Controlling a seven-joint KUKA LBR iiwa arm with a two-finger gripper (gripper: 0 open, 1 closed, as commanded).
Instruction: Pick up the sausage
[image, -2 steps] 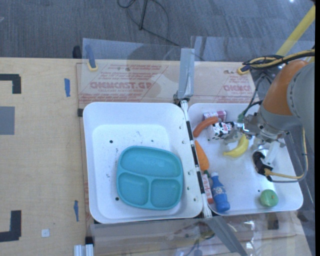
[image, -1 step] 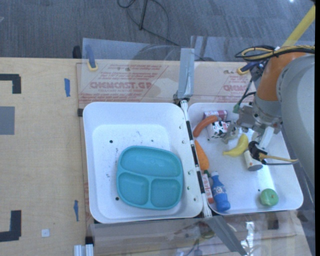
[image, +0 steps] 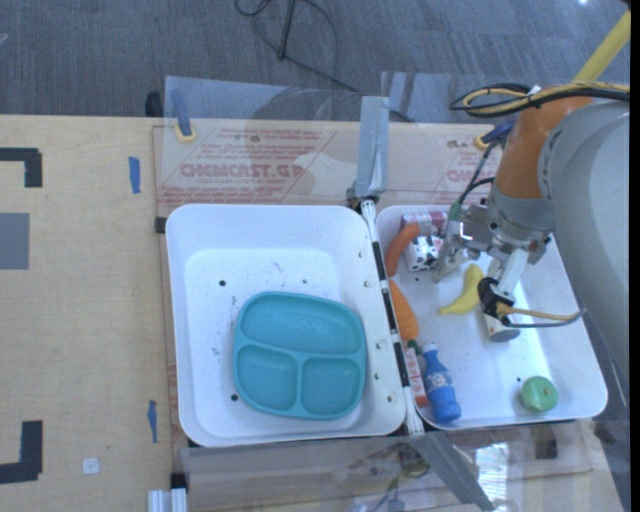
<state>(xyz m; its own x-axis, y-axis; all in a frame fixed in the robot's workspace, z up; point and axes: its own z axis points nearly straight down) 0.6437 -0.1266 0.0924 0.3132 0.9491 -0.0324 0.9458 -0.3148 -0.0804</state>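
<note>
The sausage (image: 402, 244), a short curved orange-red piece, lies in the far left corner of the right bin (image: 570, 330), against its left wall. My gripper (image: 452, 246) hangs over the far part of that bin, a little to the right of the sausage. A small black-and-white toy (image: 424, 256) sits between the two. The sausage lies free on the bin floor.
The right bin also holds a long orange carrot (image: 403, 311) along the left wall, a blue bottle (image: 440, 386), a yellow banana (image: 465, 291), a green apple (image: 538, 394) and a pink-red can (image: 430, 217). A teal divided plate (image: 299, 353) lies in the left bin (image: 200, 250).
</note>
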